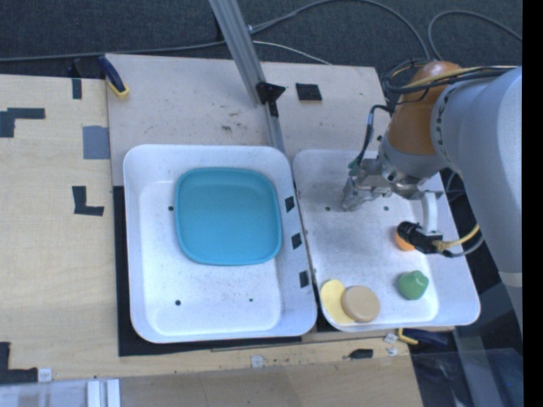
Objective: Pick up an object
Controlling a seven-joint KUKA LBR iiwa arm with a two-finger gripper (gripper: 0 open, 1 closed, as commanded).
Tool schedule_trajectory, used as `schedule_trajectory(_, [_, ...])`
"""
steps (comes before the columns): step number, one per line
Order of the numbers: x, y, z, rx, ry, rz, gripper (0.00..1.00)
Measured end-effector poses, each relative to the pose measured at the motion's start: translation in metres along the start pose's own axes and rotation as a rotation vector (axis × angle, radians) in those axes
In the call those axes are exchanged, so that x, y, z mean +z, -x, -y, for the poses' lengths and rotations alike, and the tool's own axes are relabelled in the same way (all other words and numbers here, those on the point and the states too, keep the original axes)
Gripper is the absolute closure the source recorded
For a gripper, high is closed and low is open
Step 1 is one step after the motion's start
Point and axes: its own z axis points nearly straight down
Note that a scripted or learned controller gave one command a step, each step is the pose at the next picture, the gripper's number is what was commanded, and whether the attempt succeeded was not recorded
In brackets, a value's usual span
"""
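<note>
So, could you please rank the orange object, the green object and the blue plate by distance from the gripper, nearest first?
Measured from the gripper in the camera view:
1. Orange object, in the right bin, just below-right.
2. Green object, right bin, nearer the front edge.
3. Blue plate, in the left bin.

This is a robotics lab. A pale bench [51,227] patched with dark tape marks carries two white bins [144,312], a metal pole [246,49] rises behind them, loose cables [339,11] trail over dark carpet [127,15], and a grey arm [475,134] with an orange band reaches in.
</note>
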Motion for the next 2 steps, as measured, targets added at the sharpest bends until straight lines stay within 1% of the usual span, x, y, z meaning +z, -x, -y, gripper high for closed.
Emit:
schedule_trajectory(1, [-0.047,0.000,0.007,0.000,0.001,-0.001,1.00])
schedule_trajectory(2, [-0.105,-0.002,0.015,0.000,0.003,-0.001,1.00])
